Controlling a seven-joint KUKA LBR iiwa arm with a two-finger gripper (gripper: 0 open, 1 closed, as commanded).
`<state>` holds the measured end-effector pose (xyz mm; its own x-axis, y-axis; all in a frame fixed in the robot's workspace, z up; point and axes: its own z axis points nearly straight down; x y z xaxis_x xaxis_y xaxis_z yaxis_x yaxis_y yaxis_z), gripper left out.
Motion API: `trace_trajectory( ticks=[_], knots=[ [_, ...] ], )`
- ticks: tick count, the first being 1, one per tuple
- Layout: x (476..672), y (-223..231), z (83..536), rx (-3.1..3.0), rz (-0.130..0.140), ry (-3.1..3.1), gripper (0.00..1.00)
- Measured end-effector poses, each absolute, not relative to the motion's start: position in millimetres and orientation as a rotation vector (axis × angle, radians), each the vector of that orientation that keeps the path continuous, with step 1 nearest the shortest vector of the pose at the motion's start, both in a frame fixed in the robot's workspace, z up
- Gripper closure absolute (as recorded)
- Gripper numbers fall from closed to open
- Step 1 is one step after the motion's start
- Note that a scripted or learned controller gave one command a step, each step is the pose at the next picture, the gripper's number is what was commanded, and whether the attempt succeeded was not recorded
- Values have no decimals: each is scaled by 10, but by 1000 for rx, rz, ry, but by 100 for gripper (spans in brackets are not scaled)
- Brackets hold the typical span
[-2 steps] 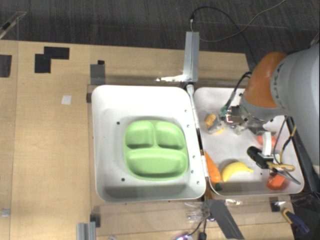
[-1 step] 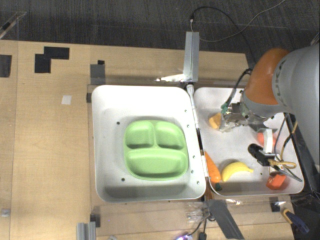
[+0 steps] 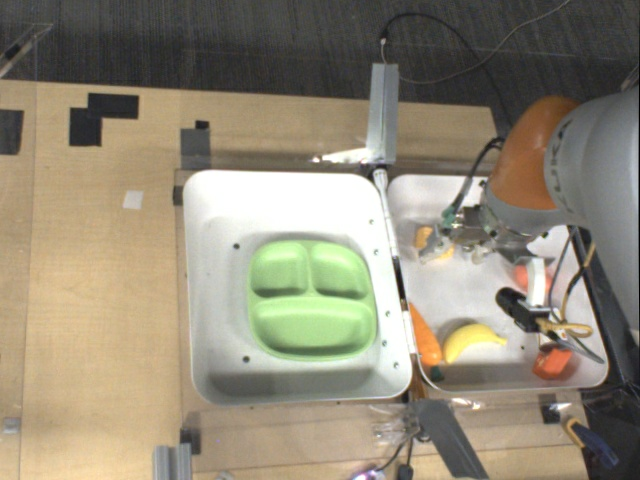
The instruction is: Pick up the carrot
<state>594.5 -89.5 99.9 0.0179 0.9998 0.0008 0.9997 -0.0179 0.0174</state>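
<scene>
The orange carrot [image 3: 425, 336] lies in the right bin [image 3: 430, 193], along its left wall near the front corner, with its tip pointing toward the back. My gripper [image 3: 462, 236] hangs over the back half of the same bin, well behind the carrot and a little to its right. It is close to a small pale yellow item [image 3: 430, 240]. Nothing shows in its grasp.
A yellow banana [image 3: 475, 340] lies just right of the carrot. An orange-red item [image 3: 553, 363] sits in the front right corner, and a red piece [image 3: 524, 269] shows under the wrist. The left bin [image 3: 215, 268] holds a green divided plate [image 3: 310, 298].
</scene>
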Motion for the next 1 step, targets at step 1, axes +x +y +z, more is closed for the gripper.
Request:
trace_trajectory(
  ticks=[1],
  knots=[
    [6446,-924,881,1964,8,2442,0]
  ],
)
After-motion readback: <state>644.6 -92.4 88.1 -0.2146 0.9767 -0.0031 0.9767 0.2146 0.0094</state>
